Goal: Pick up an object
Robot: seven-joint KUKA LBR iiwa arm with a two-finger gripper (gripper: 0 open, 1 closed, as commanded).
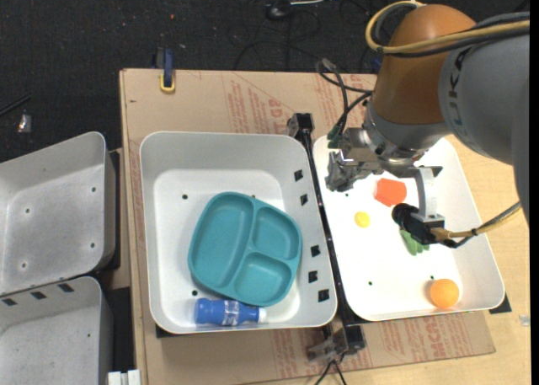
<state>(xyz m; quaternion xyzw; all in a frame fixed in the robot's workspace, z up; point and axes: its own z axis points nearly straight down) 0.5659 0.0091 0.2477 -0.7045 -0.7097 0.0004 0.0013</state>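
A cardboard-covered bench (219, 97) stood on a dark floor littered with cables, and it bore two shallow white bins side by side. Whether the jaws were wide, narrow or closed on anything could not be told from this slanted view, as the wrist hid them.

The likeliest target was the orange block (389, 192) in the right bin (472, 291), lying just beside the gripper (354, 171) at about its four o'clock. From the block, a small yellow piece (362, 220) lay near at seven o'clock, a green object (413, 243) sat near at five o'clock, partly under a black fitting on the cable, and an orange ball (444, 292) rested well apart toward the bin's near corner, also at roughly five o'clock.

To do this step well, the arm (421, 63) should, I judged, centre over one object alone before descending, with the block squarely between the jaws and the yellow piece kept outside them. The block looked flat-sided and would probably grip more surely than the ball, which might roll away at a touch. A straight, slow descent would guard against nudging the block aside, and the lift should wait until the jaws had plainly closed on it.

Farther out at nine o'clock, the left bin (168, 156) held a teal divided plate (244, 248) with a blue bottle (226, 313) lying just beside its near edge.
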